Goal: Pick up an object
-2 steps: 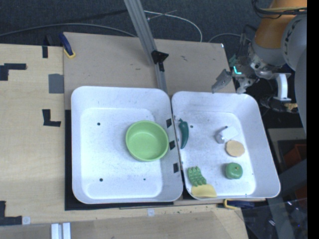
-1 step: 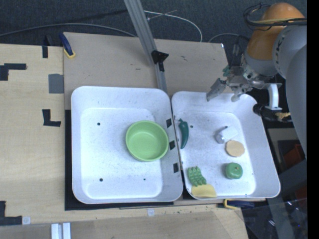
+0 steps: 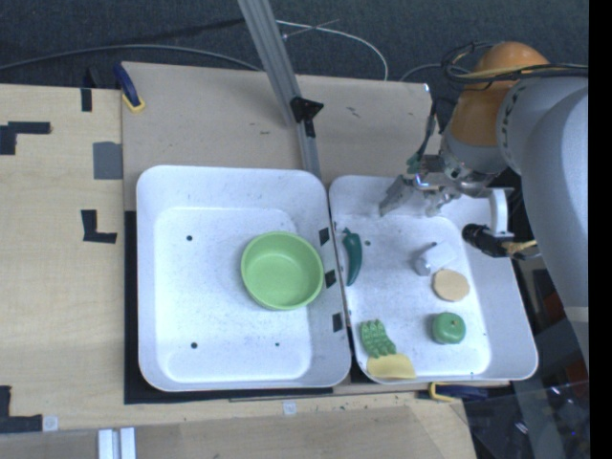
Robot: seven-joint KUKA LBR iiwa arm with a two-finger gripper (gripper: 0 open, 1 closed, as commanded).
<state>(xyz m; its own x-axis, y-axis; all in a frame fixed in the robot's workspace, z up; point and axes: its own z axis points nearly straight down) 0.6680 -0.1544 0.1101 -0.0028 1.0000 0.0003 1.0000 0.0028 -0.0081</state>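
The metal two-finger end effector [image 3: 406,197] hangs over the far edge of the right shallow white bin [image 3: 507,338]; whether it is parted or closed cannot be told, and nothing shows in its grip. Relative to that bin: a small grey metal piece [image 3: 424,258], tan round disc [image 3: 450,285] and green round knob [image 3: 448,328] lie inside it, a dark green pepper-shaped toy [image 3: 351,254] by its left wall. The neighbouring left white bin [image 3: 153,285] holds a light green plastic bowl [image 3: 281,271].
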